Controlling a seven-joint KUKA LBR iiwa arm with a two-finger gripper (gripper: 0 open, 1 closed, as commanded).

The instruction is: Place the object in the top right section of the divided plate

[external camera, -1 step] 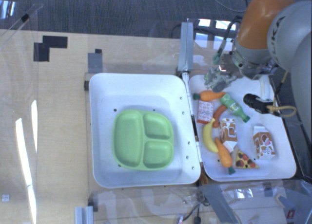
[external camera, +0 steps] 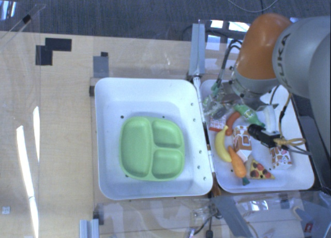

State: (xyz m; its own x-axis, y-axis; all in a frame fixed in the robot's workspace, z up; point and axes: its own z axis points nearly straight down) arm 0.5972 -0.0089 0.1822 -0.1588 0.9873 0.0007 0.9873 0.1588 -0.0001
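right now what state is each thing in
green plate, flat in the left bin, sections bare
banana, lying in the right bin
carrot, lying beside the banana
pizza slice, flat near the front wall
arm, reaching over the right bin's back

Grey arm (external camera: 305,56) reaching from right, orange-banded wrist bent down, gripper (external camera: 220,100) lowered

Part of the "KUKA" lettering shows on the grey arm (external camera: 305,50).
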